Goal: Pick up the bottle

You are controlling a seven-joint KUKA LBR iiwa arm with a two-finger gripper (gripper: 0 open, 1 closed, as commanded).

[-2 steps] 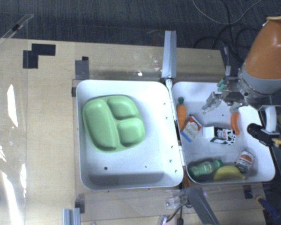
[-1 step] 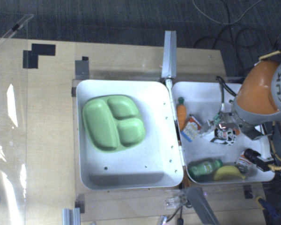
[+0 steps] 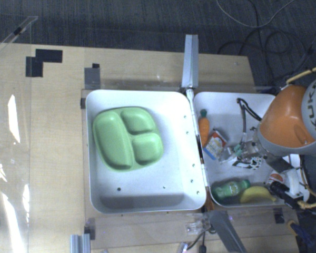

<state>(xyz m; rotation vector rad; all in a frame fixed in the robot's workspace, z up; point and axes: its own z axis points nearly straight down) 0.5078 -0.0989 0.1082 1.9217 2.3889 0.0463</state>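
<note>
The grey-and-orange arm [image 3: 292, 123] is hanging over the right bin [image 3: 226, 103] with its gripper [image 3: 247, 154] down among the clutter, and honestly whether it is open or closed can't be told from this angle. The green bottle [image 3: 230, 188] is lying on its side along the bin's near wall, touching a banana [image 3: 257, 194], well apart from the green divided tray [image 3: 127, 137] in the left bin. It's looking like light, smooth, probably slippery plastic that would roll, so gripping across the middle of the body seems safest; no label or writing is coming through readable.
</note>
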